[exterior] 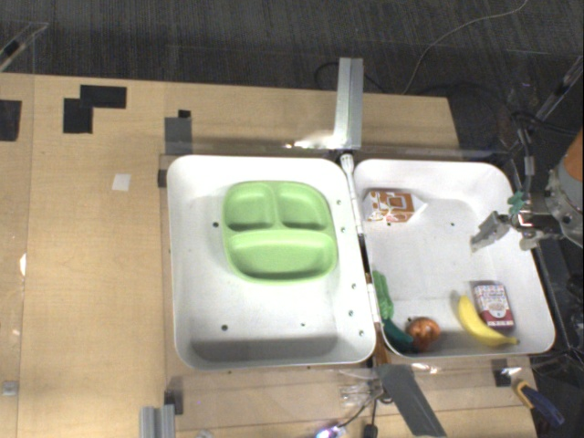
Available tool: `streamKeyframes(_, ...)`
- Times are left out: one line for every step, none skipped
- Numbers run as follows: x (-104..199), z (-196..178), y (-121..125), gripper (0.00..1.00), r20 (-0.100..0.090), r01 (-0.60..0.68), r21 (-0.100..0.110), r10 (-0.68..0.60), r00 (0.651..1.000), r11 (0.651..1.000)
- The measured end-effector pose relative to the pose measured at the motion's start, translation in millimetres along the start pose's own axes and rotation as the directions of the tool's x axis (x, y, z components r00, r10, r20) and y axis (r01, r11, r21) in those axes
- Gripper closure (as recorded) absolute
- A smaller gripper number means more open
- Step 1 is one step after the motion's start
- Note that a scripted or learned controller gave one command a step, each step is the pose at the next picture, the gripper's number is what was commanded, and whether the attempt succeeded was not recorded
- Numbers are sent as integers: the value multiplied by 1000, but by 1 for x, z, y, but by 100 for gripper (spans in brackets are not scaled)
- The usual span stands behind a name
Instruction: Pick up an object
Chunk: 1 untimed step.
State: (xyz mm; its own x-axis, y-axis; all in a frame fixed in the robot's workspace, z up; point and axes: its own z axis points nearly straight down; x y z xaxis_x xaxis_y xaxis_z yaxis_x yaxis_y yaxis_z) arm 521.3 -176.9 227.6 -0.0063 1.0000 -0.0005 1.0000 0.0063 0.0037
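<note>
The gripper is seen at the right bin's right edge, over bare white floor; whether it is open or closed cannot be told. Nothing is seen held. Along the near side are laid a banana, a small packet touching it, and a red apple (beside a green item) — a snack packet lies far left. A green divided plate is set in the left bin.
</note>
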Motion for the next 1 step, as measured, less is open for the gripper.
streamKeyframes(4,93,-34,0,0,-78,2,78,997,997)
